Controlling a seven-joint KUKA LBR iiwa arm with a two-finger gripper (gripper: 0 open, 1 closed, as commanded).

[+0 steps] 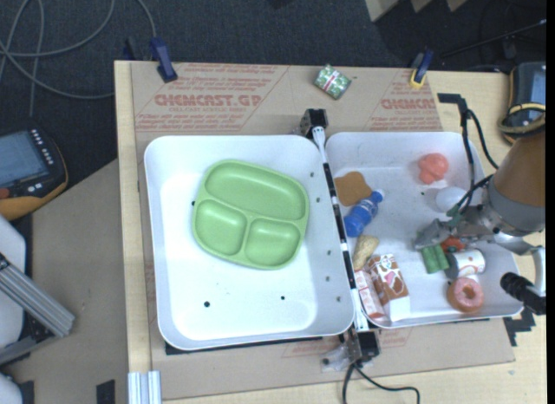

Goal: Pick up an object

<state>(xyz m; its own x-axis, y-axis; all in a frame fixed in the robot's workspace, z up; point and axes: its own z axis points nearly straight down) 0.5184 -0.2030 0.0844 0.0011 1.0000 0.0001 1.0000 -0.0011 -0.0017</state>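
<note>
Two white bins sit side by side. The left bin [173, 220] carries one green divided plate [250, 213]. The right bin [390, 146] is the busy one: one blue bottle [361, 212], one brown piece [351, 188], one pink-orange ball [434, 167], one green block [434, 259], one pink doughnut [466, 294], one red-and-white carton [381, 285]. The gripper [442, 236] is low over the right bin, just above the green block; whether it grasps anything, I cannot tell. One small green packet [331, 81] lies on the cardboard behind the bins.
</note>
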